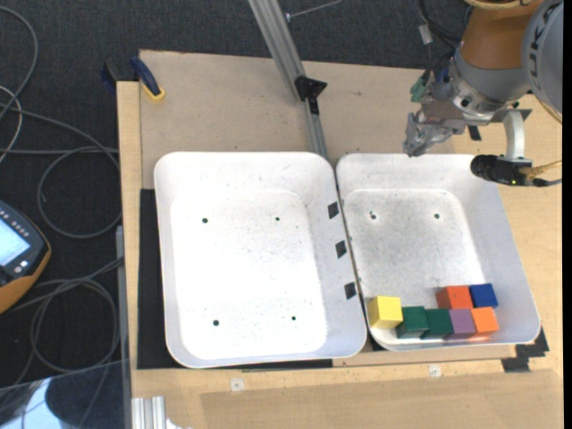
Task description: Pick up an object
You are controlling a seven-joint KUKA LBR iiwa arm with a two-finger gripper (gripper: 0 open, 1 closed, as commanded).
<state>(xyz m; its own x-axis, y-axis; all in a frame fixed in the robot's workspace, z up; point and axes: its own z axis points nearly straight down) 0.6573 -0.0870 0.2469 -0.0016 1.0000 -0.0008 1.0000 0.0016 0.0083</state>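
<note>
Several small coloured blocks lie bunched at the near edge of the right bin [500,239]: a yellow block [386,310], a green block [414,320], a darker green block [439,322], a purple block [462,322], an orange block [483,319], a red-orange block [458,296] and a blue block [483,294]. My gripper [420,144] hangs over the far rim of the right bin, well away from the blocks. Nothing shows between its fingers.
The left bin [179,239] lies beside the right one, with black clips [340,248] along their shared edge. A slanted metal pole [286,52] rises behind the bins. Cables and a handheld device [18,248] lie on the floor at left.
</note>
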